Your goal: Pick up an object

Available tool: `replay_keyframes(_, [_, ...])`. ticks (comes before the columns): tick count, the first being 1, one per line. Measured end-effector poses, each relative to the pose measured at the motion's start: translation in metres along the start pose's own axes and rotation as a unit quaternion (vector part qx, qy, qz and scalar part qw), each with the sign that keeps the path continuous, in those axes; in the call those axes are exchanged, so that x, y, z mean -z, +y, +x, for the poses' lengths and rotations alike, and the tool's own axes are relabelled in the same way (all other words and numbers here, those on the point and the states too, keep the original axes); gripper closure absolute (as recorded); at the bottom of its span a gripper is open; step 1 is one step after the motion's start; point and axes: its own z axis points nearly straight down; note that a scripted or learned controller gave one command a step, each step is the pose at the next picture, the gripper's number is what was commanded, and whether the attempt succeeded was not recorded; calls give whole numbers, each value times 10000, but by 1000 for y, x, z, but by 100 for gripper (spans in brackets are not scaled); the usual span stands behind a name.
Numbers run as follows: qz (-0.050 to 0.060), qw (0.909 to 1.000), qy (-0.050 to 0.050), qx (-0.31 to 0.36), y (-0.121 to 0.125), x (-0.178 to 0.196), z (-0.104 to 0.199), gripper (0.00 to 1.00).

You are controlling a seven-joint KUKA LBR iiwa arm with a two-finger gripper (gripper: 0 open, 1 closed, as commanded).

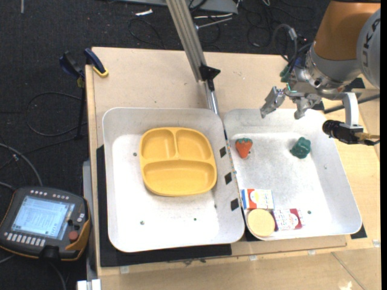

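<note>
My gripper [285, 106] hangs open above the far edge of the right bin [329, 162], with nothing between its fingers. In that bin lie a red strawberry-like toy [243, 147] at the left, a small green object [300, 147] to the right of it, a white and orange carton [256, 197], a round tan disc [262, 222] and a red and white packet [288, 219] near the front edge. The strawberry toy sits in front of and left of the gripper; the green object lies just in front of it.
The left bin [121, 192] holds a yellow divided plate [178, 161]. A slanted metal pole [188, 32] crosses the bench's back, ending near the bins' shared edge. A teach pendant [42, 221] lies off the bench at lower left.
</note>
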Motion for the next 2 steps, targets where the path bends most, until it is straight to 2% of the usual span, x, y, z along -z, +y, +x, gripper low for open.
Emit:
replay_keyframes(1, [1,10000,-3,2,0,0,0,0])
replay_keyframes(2, [19,10000,-6,-7,8,-60,0,0])
